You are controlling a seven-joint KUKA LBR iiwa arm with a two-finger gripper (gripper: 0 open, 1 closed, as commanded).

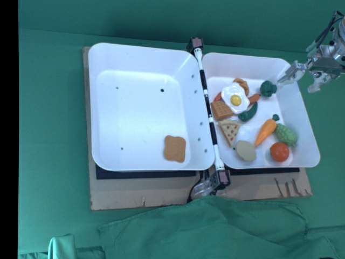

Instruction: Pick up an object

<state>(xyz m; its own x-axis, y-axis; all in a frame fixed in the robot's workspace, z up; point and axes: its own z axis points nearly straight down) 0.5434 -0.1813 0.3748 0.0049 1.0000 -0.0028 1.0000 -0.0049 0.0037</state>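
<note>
My gripper (302, 80) hangs above the far right rim of the right bin (305, 124). It is open, with nothing between its fingers. Its left finger (289, 74) points toward a small green broccoli (268, 88) just to its left. The same bin holds a fried egg (235, 97), a brown waffle square (221, 110), a wedge of sandwich (230, 131), a beige potato (246, 150), a carrot (265, 131), a red tomato (279, 151) and a bumpy green vegetable (286, 135). A brown biscuit (174, 148) lies in the left bin (135, 58).
A black-and-white divider bar (207, 109) runs between the two bins. Both bins rest on a cardboard sheet (135, 198) on green cloth. Folded green fabric (215, 231) lies along the front edge. A dark green curved piece (248, 113) and an orange-brown piece (241, 83) flank the egg.
</note>
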